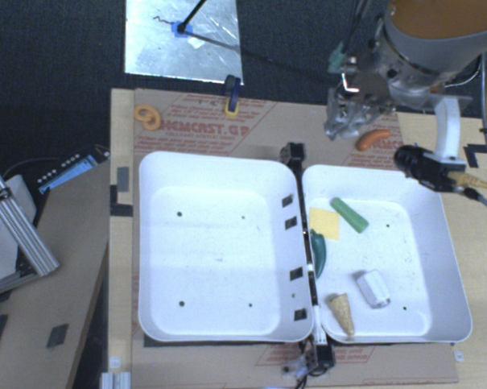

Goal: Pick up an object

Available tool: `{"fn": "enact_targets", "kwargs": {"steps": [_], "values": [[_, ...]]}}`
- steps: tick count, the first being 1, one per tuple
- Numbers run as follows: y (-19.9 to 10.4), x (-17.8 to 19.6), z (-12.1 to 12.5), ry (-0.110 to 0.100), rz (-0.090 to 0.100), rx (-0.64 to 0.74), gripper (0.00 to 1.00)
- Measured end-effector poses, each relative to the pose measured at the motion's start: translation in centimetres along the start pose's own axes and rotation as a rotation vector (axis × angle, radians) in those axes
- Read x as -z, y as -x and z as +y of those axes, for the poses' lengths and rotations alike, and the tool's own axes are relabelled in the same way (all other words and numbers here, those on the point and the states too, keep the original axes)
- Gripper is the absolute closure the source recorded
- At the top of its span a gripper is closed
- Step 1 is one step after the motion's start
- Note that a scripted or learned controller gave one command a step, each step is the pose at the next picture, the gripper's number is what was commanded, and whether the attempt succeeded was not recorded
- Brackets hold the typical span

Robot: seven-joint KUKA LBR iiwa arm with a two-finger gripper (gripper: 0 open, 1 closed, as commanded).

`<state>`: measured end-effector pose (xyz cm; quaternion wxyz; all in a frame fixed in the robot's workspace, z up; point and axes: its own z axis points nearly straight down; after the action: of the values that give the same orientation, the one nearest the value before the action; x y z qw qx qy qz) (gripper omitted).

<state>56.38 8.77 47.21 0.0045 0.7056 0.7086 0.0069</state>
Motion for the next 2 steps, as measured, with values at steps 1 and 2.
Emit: {"fn": "enact_targets", "kwargs": {"steps": [1, 2], "values": [[-7.4, 6.6, -3.0, -0.008, 0.001, 0.007, 1.0], [-1.0, 4.9, 2.4, -0.014, -0.004, -0.008, 1.0]]}}
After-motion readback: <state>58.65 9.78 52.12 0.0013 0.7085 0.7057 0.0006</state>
